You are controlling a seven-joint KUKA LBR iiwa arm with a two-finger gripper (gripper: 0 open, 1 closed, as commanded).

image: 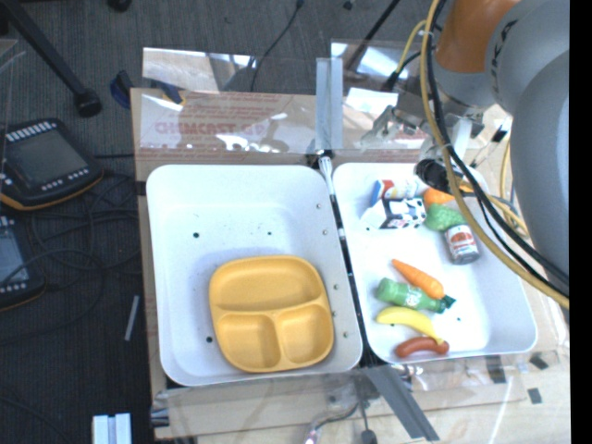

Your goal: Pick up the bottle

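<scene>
A green bottle lies on its side in the lower middle of the right bin, its dark cap pointing right. An orange carrot rests just behind it and a yellow banana just in front. The grey arm with its orange band looms over the upper right corner, high above the bin's far right side and well away from the bottle.
The right bin also holds a red sausage, a red-labelled can, a green and orange toy, a small carton and a blue-white item. A yellow divided plate sits in the left bin. Cables hang from the arm.
</scene>
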